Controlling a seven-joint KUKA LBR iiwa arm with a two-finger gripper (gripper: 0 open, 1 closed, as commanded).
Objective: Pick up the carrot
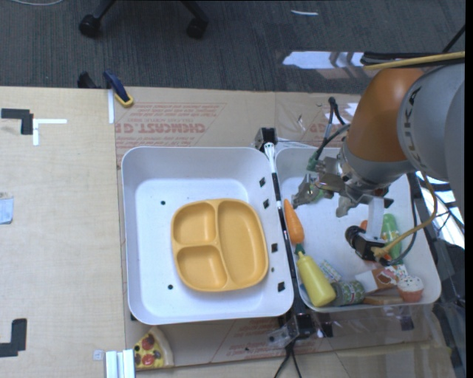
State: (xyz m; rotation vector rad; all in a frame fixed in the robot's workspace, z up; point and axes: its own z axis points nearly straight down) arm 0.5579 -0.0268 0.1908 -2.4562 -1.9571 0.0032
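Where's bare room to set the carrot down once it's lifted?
Free: the left bin floor around the yellow divided plate, and the plate's compartments. Crowded: the right bin, where the carrot, mustard bottle and toys pack the near end under the gripper.

A robotics lab: carpet floor, office chair base (144, 18), bench (59, 244) with bins (137, 221)

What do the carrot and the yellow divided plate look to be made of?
Carrot: probably moulded plastic toy food, judging by its smooth, evenly orange skin with a slight sheen. Yellow divided plate: likely hard plastic with a matte-to-satin finish, one uniform colour with softly rounded compartment ridges. Neither material can be confirmed from above.
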